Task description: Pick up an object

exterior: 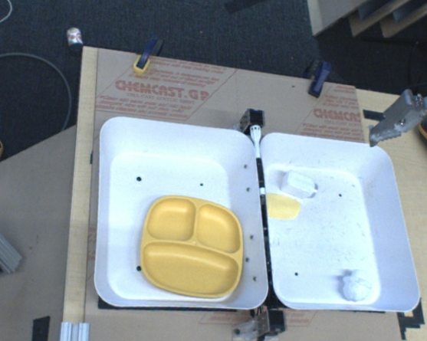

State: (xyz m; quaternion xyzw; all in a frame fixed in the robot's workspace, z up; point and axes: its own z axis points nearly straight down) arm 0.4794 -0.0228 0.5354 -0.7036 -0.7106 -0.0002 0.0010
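Observation:
The right bin (393, 219) holds three small things. A pale clear-white piece (300, 184) lies near its left wall, and a flat yellow piece (282, 207) sits just in front of that. A crumpled white ball (355, 286) rests in the front right corner. In the left bin (118, 193) lies a yellow plate with three compartments (191, 246). My gripper (384, 129) hangs above the right bin's back right corner, pointing down and to the left. It is well clear of all the objects and nothing is seen in it.
Both bins stand on a cardboard sheet (208, 88) held by clamps (145, 57) at the back edge. A black bracket (252, 120) sits where the bins meet at the back. Cables and gear lie on the floor at the left.

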